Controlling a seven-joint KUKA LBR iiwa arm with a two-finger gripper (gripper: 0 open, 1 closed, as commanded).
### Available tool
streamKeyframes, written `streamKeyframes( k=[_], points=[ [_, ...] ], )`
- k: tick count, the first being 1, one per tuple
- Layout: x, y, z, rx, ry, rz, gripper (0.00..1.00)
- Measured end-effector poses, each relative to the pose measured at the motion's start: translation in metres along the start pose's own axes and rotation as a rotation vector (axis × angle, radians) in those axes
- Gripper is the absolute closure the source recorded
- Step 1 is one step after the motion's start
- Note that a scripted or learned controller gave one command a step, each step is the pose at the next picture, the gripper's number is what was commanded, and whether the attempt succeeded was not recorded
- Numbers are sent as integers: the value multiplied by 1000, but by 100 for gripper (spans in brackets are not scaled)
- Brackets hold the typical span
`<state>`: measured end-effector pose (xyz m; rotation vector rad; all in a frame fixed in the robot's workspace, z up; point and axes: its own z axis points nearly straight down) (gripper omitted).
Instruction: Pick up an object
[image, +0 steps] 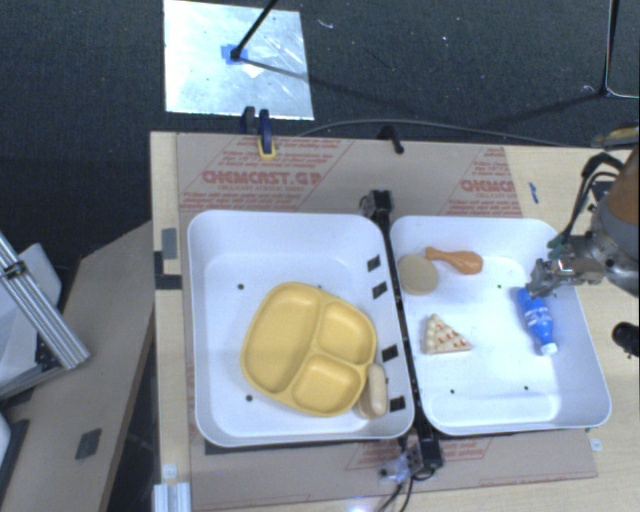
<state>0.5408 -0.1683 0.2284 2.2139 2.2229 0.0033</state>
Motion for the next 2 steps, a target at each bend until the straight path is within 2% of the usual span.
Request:
streamKeyframes(
  k=[2],
  points=[
    [87, 30, -2, 2, 1, -3, 100]
  ],
)
